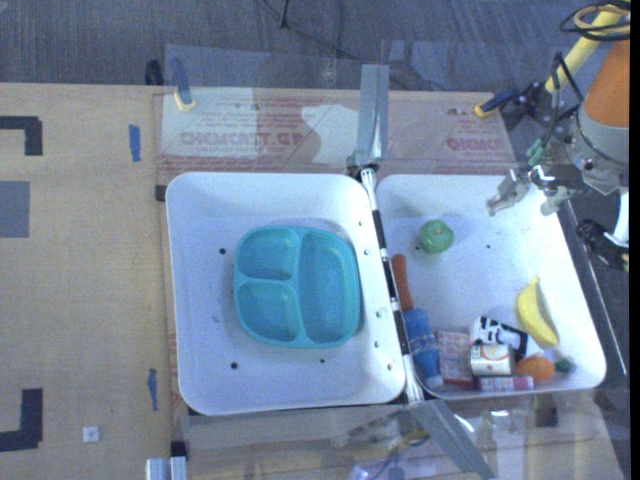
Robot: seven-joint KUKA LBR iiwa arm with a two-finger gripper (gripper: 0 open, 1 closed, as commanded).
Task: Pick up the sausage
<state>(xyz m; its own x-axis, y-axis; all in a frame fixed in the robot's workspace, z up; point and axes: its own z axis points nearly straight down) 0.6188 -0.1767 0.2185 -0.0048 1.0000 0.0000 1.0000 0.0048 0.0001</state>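
- You have the gripper (pixel 527 192) poised above the upper right corner of the right bin (pixel 470 200), with the arm's orange band (pixel 610 88) near the view's right edge.
- Its two fingers stand spread apart, and you can see nothing between them; it has hold of no object.
- You will find the sausage (pixel 401 281) lying along the left wall of the right bin, a slim reddish-orange piece set lengthwise just beside the divider between the two bins.
- The sausage lies well apart from the gripper, lower and to the left of it.
- Just below the sausage, note a blue bottle (pixel 421 344) against the same wall.
- A green round fruit (pixel 436 236) sits near the bin's upper middle, between the sausage and the gripper.
- A yellow banana (pixel 537 314) rests by the right wall, with a small orange fruit (pixel 537 367) below it.
- A black-and-white carton (pixel 493 346) stands near the bin's lower edge among small packets.
- The left bin (pixel 200 218) carries a teal divided plate (pixel 297 285) with three compartments.
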